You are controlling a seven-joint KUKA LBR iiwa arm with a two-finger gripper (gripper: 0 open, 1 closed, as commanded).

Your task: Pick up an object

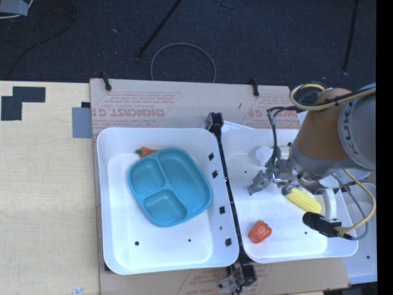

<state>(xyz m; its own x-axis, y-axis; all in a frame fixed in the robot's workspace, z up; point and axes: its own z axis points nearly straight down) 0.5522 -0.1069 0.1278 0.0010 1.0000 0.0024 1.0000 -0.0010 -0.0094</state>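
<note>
In the right bin (279, 251) lie a small red pepper (260, 232) near the front, a yellow corn cob (303, 200) to the right under the wrist, and a pale white object (264, 155) toward the back. My gripper (258, 184) hangs low over the middle of this bin, between the white object and the pepper, left of the corn. Nothing shows between it and the bin floor.
The left bin (116, 238) bears a blue divided plate (169, 186), and an orange thing (146, 152) peeks out behind the plate's back edge. A black divider (223, 189) runs between the two bins. The arm (328, 134) covers the right bin's back right corner.
</note>
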